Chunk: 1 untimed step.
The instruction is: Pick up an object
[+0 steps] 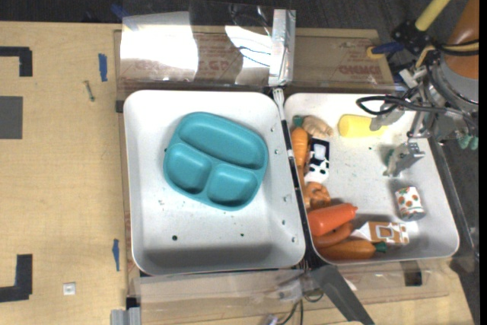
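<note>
I'm looking down at the worktop (53,164) with the left bin (144,224) carrying a teal divided plate (215,159). The right bin (445,232) is holding the pickable stuff: carrots (332,218) piled along its left wall, a yellow piece (354,125) up top, a small spotted white can (409,201) near the right side. The gripper (401,158) is hovering over the right bin, just above that can. I can't tell how far the jaws are spread, and I'm seeing nothing between them.
</note>
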Available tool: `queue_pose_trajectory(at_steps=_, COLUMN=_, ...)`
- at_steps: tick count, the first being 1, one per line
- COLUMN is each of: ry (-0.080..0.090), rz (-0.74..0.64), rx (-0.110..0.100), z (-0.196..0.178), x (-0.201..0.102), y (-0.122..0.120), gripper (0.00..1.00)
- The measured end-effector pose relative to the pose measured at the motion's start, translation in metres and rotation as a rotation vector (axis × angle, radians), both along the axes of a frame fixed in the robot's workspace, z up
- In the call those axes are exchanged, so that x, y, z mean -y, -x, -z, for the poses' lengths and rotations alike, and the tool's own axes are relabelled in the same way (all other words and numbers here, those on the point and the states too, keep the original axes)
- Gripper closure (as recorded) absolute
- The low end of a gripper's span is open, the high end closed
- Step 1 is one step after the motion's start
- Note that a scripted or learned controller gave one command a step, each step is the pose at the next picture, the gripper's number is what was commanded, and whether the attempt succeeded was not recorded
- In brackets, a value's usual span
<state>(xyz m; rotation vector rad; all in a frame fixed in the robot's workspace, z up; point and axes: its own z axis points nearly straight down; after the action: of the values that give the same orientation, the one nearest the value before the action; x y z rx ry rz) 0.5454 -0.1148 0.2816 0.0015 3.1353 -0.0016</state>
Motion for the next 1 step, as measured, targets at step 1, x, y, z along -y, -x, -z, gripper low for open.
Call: queue_pose_trajectory(at_steps=1, ry=0.000, rz=0.081, rx=0.006, z=0.1557, x=0.0187, y=0.0525, gripper=0.00)
